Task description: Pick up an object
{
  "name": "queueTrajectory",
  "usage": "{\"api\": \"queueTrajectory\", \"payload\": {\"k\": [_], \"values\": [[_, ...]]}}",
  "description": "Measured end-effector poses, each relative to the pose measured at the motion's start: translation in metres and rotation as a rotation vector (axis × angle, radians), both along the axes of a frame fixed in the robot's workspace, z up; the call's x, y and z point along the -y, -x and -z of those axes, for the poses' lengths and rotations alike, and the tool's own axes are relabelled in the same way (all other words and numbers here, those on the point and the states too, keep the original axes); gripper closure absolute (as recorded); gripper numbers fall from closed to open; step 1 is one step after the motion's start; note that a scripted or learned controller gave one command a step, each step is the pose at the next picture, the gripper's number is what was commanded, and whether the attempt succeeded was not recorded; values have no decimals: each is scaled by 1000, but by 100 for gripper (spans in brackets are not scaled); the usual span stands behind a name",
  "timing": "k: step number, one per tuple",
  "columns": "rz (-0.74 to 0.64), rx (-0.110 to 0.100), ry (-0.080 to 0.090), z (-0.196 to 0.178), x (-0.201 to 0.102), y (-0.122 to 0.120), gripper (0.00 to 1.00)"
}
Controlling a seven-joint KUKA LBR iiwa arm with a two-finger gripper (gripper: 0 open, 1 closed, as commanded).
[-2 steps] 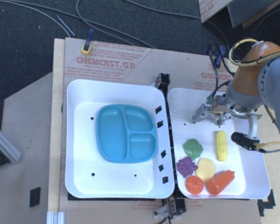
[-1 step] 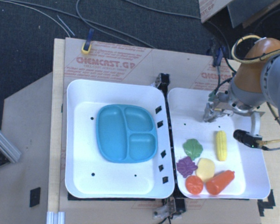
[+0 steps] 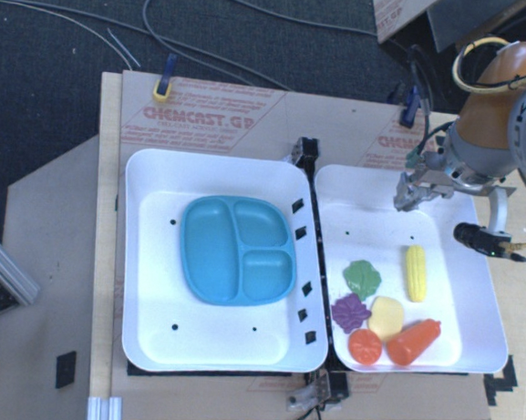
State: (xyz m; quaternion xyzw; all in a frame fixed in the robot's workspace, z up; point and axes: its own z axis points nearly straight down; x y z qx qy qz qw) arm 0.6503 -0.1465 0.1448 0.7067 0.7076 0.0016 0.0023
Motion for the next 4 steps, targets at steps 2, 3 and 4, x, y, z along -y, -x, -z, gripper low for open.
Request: {"api": "queueTrajectory", "payload": {"k": [2,3,4], "values": [[-1,1,0,-104,-9,-5,100],[-3,-8,-3,-92,-61,2,100],[-2,-8,-2,-94,-101,17,100]]}}
